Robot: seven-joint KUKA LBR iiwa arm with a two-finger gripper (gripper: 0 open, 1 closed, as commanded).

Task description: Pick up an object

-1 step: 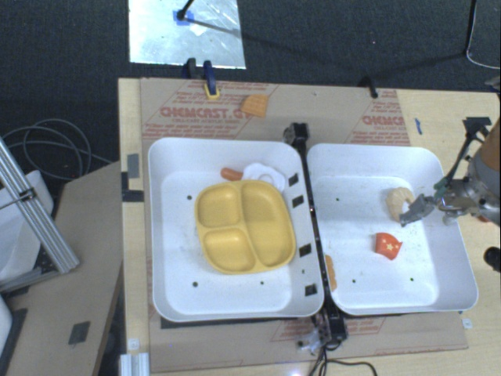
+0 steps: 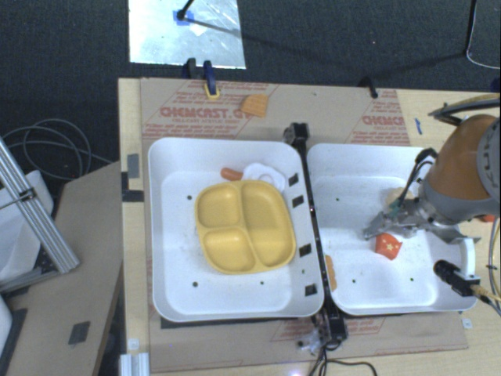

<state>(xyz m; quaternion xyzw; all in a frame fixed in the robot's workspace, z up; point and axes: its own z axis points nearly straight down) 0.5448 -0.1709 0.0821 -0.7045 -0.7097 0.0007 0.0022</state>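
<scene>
In the right bin point(image 2: 352, 288), a small orange object point(image 2: 387, 246) was seen lying just beside and below the tool point(image 2: 380, 227); whether the tool was grasping anything could not be told.

Printed text: "CHEMCAST", red capitals, on the brown paper-faced sheet point(image 2: 205, 110) that covers the counter beneath the bins; legible at the upper left, above the left bin point(image 2: 166, 233). A smaller red line runs below it, too small to read. The same red lettering repeats at the upper right of the sheet, above the right bin point(image 2: 352, 292), where it is partly cut off and reads less clearly. Faint red print at the sheet's front edge: illegible.
</scene>
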